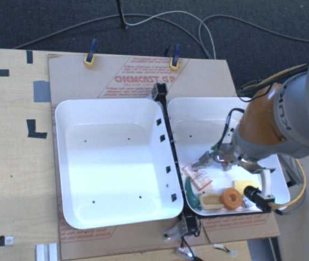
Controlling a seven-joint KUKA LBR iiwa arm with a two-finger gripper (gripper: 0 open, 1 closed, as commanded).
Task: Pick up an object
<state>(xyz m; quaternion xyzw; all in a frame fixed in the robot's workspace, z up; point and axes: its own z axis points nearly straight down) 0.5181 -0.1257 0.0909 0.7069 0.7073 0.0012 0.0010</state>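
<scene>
- Dark carpet (45,15) fills the background beyond the bench, with thin cables (160,18) trailing across it.
- At the far left, the pale wooden bench top (7,162) carries a few black tape marks (32,128).
- A cardboard sheet (138,80) with red lettering lies under both bins. It is pinned at its far edge by two blue-and-yellow clamps (91,56) (174,58).
- The left bin (111,162) sits on the cardboard, its white floor brightly lit.
- A black clip strip (165,140) runs along the seam where the two bins meet.
- The right bin (198,118) holds all the loose objects, bunched in its near corner.
- A dark green item (191,198) lies furthest left, against the bin wall by the seam.
- A red-and-white packet (196,176) lies just beside and beyond the green item.
- The gripper (209,159) is low inside the right bin, just beyond the packet. Whether it is open or closed cannot be made out, and nothing can be seen held in it. Whether it touches the packet cannot be told either.
- A tan block (211,201) lies by the near wall, touching the green item.
- An orange ring (231,198) sits right against the tan block.
- A yellow block (245,186) lies just beyond the ring.
- The arm (296,107), grey with an orange band (260,118), reaches in from the right over the right bin's far side.
</scene>
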